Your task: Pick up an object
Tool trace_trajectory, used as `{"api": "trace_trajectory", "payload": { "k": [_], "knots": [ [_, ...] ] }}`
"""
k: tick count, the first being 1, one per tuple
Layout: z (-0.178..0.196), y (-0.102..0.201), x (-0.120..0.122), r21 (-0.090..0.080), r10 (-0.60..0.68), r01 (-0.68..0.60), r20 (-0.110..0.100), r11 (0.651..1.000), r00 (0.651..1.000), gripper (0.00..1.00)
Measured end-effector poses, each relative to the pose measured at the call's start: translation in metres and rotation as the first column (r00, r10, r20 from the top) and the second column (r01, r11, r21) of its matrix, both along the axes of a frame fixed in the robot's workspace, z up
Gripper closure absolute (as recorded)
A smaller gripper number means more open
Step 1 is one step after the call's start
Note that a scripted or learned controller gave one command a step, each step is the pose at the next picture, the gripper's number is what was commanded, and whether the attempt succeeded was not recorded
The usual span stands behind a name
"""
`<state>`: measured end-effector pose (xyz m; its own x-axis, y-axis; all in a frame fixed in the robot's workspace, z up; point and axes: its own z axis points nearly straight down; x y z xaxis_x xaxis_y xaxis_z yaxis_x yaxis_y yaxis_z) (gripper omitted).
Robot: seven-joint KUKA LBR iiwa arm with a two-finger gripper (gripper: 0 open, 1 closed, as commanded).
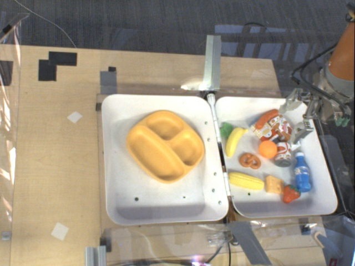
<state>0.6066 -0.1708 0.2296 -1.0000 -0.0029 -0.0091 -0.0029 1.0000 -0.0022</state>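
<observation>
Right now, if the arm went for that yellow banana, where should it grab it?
Probably across the middle of the banana, coming straight down from above. It lies flat and slim, running up and down the right bin, so closing across its narrow width fits best. A green item touches its top end, so avoid that end.

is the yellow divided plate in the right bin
No, the yellow divided plate lies in the left bin, apart from the toy food.

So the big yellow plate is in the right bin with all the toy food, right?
Not quite. The camera view shows the yellow plate in the left bin, by itself. The toy food, like the banana, corn and blue bottle, is in the right bin.
</observation>
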Motion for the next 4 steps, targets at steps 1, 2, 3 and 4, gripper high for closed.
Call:
{"api": "trace_trajectory", "payload": {
  "k": [1, 2, 3, 4],
  "knots": [
    [-0.041, -0.009, -0.004, 0.004, -0.344, 0.344, -0.002, 0.939, 0.939, 0.00],
    [-0.100, -0.011, 0.039, 0.003, -0.270, 0.270, -0.003, 0.963, 0.963, 0.00],
    [-0.129, 0.006, -0.038, 0.012, -0.443, 0.443, 0.033, 0.896, 0.896, 0.00],
    [-0.129, 0.061, -0.001, 0.025, -0.685, 0.685, 0.023, 0.728, 0.728, 0.00]
  ]
}}
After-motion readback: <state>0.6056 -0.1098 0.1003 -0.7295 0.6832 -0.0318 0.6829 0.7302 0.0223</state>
